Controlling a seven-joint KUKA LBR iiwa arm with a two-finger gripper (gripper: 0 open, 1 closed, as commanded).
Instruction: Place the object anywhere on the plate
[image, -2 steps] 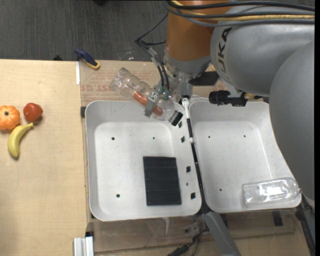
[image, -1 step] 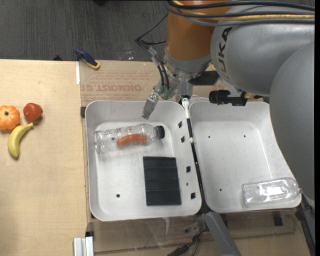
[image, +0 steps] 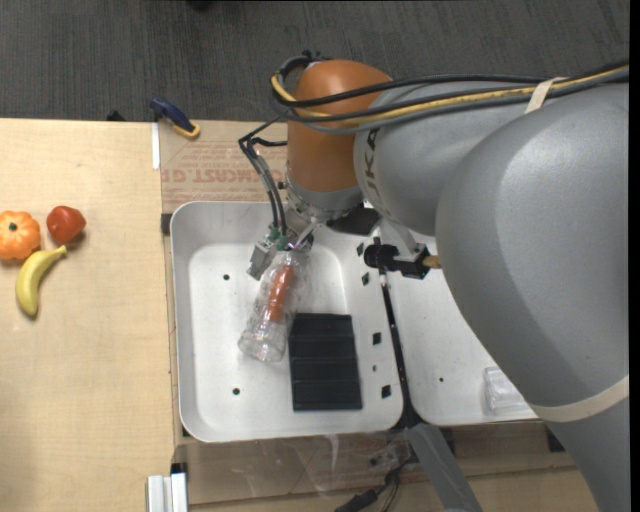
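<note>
We see the arm (image: 480, 170) coming in from the right, orange band over the far rim of the left bin (image: 200, 400). Gripper (image: 275, 243) sits at the far end of a clear plastic bottle (image: 272, 305) with something orange inside. The bottle lies tilted in the left bin's middle, neck toward the far rim, base toward the near rim. Gripper touches or is right at the bottle's neck end; we can't tell if the fingers are spread or pinching it, the wrist and cables block that.

A black ridged block (image: 325, 362) lies flat in the same bin, near the near-right corner, its far-left corner just beside the bottle's base.

Right bin (image: 440, 390) is mostly under the arm; a small clear object (image: 500, 390) shows near its near rim.

On the bench (image: 80, 400) left of the bins, near the left edge: an orange fruit (image: 17, 236), a red fruit (image: 65, 224) touching it, a banana (image: 36, 280) just below. A blue-and-yellow clamp (image: 173, 117) lies at the bench's far edge.
</note>
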